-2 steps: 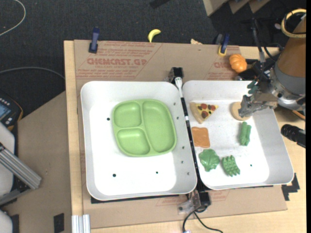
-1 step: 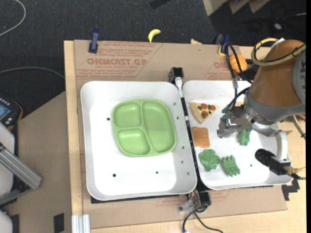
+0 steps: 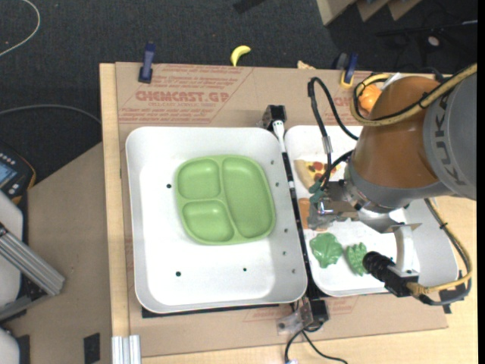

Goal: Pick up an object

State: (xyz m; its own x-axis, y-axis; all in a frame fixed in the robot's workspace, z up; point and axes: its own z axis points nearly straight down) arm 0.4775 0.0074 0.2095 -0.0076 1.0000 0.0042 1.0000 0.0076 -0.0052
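The arm (image 3: 402,142) is seen low over the right bin (image 3: 443,268), and the pincer's state cannot be told. Two green toys (image 3: 326,249) are seen just below it in that bin; a green divided plate (image 3: 225,199) is seen in the left bin (image 3: 151,226).

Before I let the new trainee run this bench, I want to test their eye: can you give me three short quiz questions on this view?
1. True or false: the green divided plate lies in the left bin.
2. Which bin does the arm hang over: A left, B right?
3. Fill in: the leafy toy in the right bin is coloured ____.

Key: 1 true; 2 B; 3 green.
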